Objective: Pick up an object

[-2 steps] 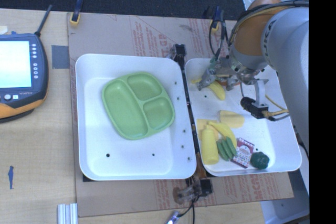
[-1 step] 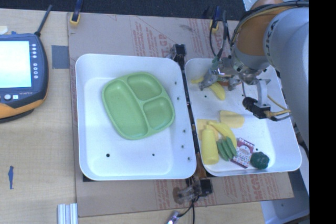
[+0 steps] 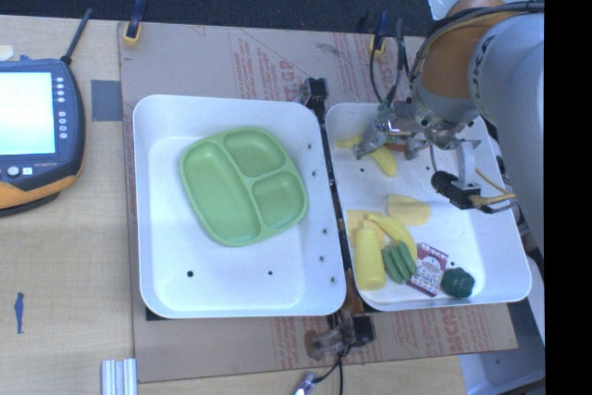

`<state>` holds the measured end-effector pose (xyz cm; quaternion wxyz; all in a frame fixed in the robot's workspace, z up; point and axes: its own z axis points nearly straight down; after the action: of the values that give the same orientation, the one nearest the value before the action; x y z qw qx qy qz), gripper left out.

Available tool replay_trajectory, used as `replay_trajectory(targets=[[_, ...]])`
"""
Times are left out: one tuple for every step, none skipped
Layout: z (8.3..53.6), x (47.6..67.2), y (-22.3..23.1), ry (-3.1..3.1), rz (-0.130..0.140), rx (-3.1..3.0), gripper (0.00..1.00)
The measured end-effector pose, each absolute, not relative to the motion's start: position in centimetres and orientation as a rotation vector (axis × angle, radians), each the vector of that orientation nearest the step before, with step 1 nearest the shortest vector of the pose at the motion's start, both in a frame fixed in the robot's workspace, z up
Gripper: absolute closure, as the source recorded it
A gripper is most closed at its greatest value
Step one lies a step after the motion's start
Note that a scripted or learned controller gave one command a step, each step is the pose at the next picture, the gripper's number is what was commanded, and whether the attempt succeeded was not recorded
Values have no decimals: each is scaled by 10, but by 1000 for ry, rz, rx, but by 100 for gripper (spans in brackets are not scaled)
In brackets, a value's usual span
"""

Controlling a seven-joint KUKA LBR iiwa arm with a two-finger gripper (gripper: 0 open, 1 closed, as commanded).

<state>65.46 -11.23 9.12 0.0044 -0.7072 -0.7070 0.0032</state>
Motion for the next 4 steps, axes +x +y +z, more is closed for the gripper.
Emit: replay_trajectory(targets=[[91,655,-105,-2218,11,-2213,0],[91,655,-109,-2216,11,-2215,0],[91,655,-99,-2219,12,-2213,0],[91,655,-105,-2216,11,-2215,0]])
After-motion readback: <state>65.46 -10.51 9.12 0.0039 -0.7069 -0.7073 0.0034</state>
